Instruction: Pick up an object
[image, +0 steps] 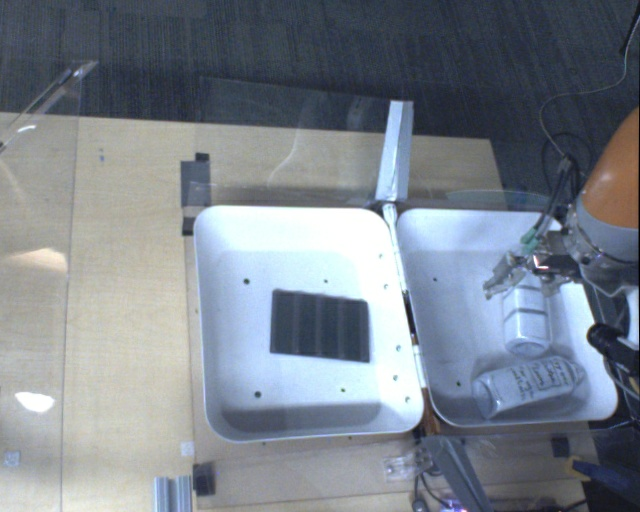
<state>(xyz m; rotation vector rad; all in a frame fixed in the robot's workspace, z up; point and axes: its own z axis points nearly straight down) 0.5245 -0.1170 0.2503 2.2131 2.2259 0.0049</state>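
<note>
Nearest the lens, against the front wall of the right bin (450, 255), lies a grey can (527, 386) on its side, its length running roughly left to right. Dark marks cover its flank, but they are too small and blurred to read as words or a brand.

The gripper (520, 270) hangs in that same bin, just above and touching or nearly touching the top of a pale upright cylinder (527, 322). Whether it is released or clenched cannot be told from this angle: the metal parts run together with the cylinder's top. Nothing shows the cylinder lifted, since its base appears to sit on the bin floor just behind the lying can. I would therefore judge the pick as not yet done: the approach over a target looks made, while the closing and the lift are left. The cylinder carries faint bands and no legible label.

Behind the gripper, the arm (612, 190) with its orange band comes in over the bin's far right side.

Further out, the left bin (230, 300) holds 1 dark ribbed pad (320, 325) lying flat near its middle, well apart from the gripper. Both bins rest on a light wooden bench (120, 300). No writing shows on the pad, bins or bench.
</note>
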